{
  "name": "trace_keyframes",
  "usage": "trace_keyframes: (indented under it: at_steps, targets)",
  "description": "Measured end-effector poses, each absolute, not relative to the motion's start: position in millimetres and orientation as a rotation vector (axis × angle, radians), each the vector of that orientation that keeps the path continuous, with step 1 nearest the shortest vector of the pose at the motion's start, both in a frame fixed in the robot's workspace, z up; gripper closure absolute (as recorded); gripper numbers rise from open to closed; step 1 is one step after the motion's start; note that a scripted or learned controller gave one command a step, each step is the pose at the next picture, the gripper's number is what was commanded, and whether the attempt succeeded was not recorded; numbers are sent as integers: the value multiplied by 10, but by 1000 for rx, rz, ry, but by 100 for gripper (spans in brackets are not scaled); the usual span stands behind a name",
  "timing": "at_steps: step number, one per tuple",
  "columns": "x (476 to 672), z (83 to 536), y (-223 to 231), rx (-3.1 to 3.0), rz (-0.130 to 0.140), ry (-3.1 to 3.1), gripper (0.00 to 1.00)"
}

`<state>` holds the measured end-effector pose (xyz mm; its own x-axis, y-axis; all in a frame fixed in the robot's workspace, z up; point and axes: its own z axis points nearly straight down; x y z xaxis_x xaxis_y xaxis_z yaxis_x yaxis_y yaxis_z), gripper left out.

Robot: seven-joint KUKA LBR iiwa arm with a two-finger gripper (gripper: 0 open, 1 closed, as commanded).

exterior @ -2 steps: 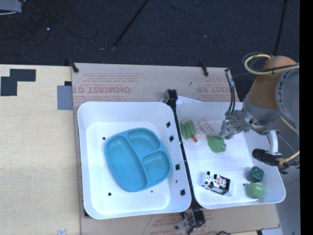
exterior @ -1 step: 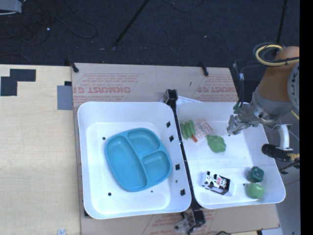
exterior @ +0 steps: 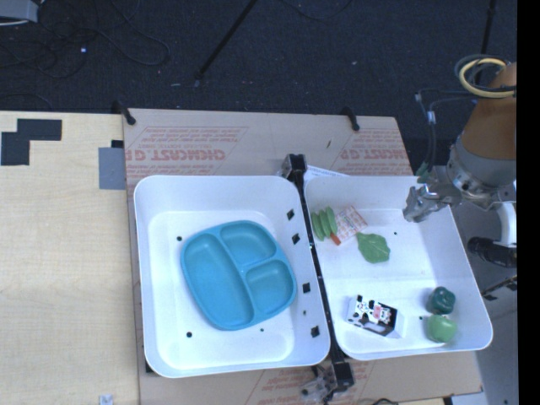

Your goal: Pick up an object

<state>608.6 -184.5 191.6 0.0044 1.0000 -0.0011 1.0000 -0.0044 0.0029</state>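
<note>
Two white bins (exterior: 169,201) — one blue tray (exterior: 238,272), five small items (exterior: 373,247)

Arm (exterior: 488,137) cut off at the right edge; only its wrist end enters view. Gripper (exterior: 419,204) small and blurred above the right bin's (exterior: 460,243) far rim; finger state not discernible. Printing on the packet (exterior: 349,223) and the box (exterior: 372,315) too small to read. Cardboard (exterior: 211,146) lettering partly covered by both bins.
</note>
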Motion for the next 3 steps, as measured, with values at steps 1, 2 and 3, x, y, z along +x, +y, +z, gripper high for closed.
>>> trace_keyframes:
  at_steps: [1,2,3]
  targets:
    - [6134,2552,-1850,2216,4,2219,100]
    - [6094,2414,-1356,2220,-2,2229,100]
    - [6116,2465,-765,2219,-1,2229,100]
